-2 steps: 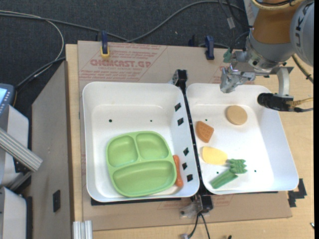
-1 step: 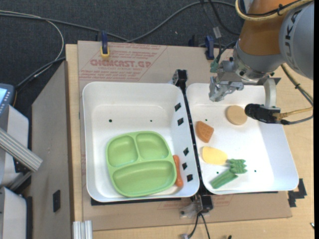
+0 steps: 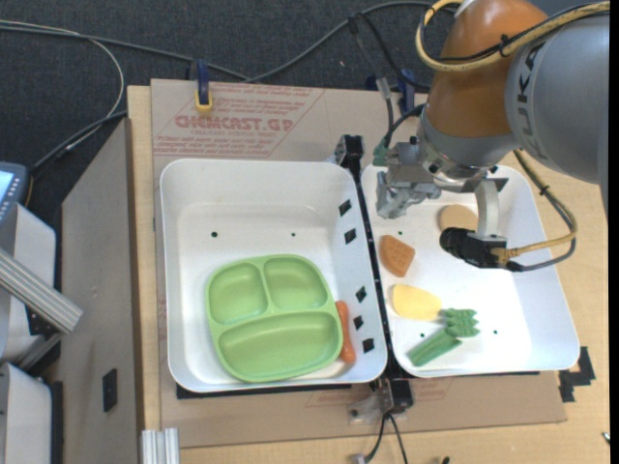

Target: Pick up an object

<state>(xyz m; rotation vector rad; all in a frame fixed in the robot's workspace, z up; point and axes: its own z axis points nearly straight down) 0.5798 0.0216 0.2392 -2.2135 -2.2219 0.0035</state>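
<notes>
Gripper [image 3: 398,201] above right bin [image 3: 542,288], fingers unclear

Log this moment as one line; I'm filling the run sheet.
gripper: over right bin, nothing seen held | right bin: orange piece, yellow piece, green toy | left bin: green tray

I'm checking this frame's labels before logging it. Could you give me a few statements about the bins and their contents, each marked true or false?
1. The green divided plate lies in the left bin. True.
2. The yellow piece lies on the plate. False: it lies in the right bin.
3. The gripper hangs over the right bin. True.
4. The green toy is beside the clamp. False: it lies below the yellow piece.
</notes>
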